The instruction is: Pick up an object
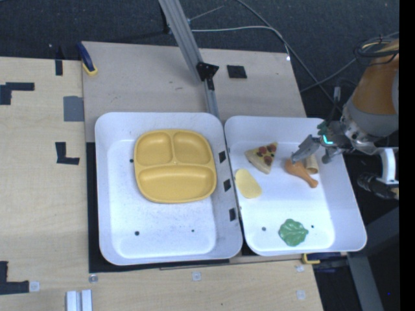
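Observation:
In the right bin point(337, 203) lie a pizza slice point(262, 157), a pale yellow oval piece point(248, 184), an orange drumstick-like toy point(303, 173) and a green leafy toy point(293, 232). My gripper point(316, 153) hangs over the bin's upper right part, just above the upper end of the orange toy. Its two fingers are spread apart, one grey finger point(303, 152) pointing left toward the pizza slice. Nothing sits between them.
The left bin point(113, 193) holds a yellow divided plate point(175, 165). A metal pole point(188, 37) slants down to the gap between the two bins. The arm's orange band point(379, 89) is at the right edge, and cables run across the dark floor behind.

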`<state>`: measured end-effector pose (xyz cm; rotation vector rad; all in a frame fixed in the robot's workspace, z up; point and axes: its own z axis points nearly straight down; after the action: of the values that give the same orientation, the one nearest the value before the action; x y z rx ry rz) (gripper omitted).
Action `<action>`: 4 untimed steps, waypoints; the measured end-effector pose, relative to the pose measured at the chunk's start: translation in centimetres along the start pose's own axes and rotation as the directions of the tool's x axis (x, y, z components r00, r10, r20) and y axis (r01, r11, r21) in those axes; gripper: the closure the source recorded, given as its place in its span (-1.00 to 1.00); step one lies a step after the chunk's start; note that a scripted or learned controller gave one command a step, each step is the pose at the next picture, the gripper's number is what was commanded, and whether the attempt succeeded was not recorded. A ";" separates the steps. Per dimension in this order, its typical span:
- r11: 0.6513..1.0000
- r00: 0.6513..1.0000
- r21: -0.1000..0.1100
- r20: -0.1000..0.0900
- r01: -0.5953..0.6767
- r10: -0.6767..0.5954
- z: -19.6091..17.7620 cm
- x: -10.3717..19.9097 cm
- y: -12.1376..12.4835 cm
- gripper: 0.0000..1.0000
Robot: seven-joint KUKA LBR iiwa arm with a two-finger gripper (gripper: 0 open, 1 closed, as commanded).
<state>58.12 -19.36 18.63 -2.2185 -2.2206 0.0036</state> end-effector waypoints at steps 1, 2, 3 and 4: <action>1.000 1.000 -0.002 0.000 0.000 0.000 -0.1 0.0 0.1 -1.00; 1.000 1.000 0.002 0.000 0.000 0.000 4.4 -0.1 -0.5 -1.00; 1.000 1.000 -0.008 0.007 0.000 0.000 9.4 -0.3 -0.4 -1.00; 1.000 1.000 -0.001 0.002 0.001 -0.001 8.5 -0.1 -0.6 1.00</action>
<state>57.54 -19.43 10.14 -2.2189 -2.2227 0.0043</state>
